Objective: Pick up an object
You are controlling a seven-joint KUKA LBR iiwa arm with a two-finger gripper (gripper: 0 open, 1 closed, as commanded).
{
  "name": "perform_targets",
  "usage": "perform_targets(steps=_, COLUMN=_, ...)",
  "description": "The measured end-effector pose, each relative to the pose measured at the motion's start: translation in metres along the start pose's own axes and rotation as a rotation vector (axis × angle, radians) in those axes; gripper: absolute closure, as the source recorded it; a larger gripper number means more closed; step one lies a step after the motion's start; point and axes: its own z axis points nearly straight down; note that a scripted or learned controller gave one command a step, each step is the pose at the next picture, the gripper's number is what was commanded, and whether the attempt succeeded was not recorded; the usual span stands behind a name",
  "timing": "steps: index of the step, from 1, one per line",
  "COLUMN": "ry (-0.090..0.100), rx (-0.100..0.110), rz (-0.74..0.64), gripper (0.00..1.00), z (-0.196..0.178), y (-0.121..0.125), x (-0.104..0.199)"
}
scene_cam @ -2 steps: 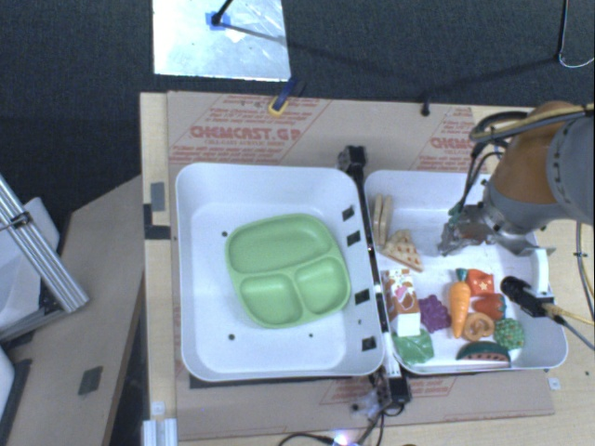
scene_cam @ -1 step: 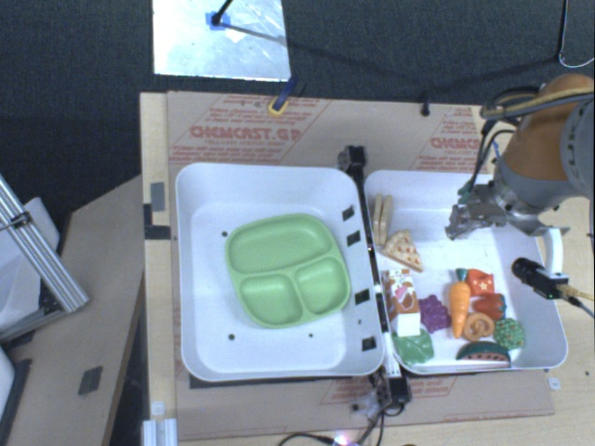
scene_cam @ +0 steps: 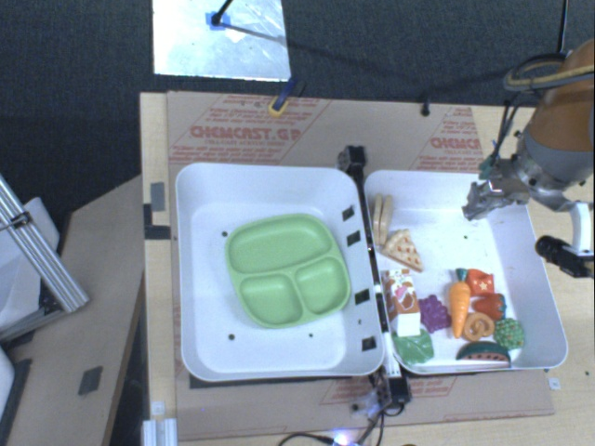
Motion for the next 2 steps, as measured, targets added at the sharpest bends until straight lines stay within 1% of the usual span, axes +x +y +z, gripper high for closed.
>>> perform_targets(steps=1, ry=0.001, rx=0.003, rz=0.000, gripper=1.00, z=-0.019, y=0.001, x=0.000)
perform_targets(steps=2, ry=0.003, rx=0.004, rz=-0.005, gripper=1.00, z=-0.017, y=0.017, x=0.062)
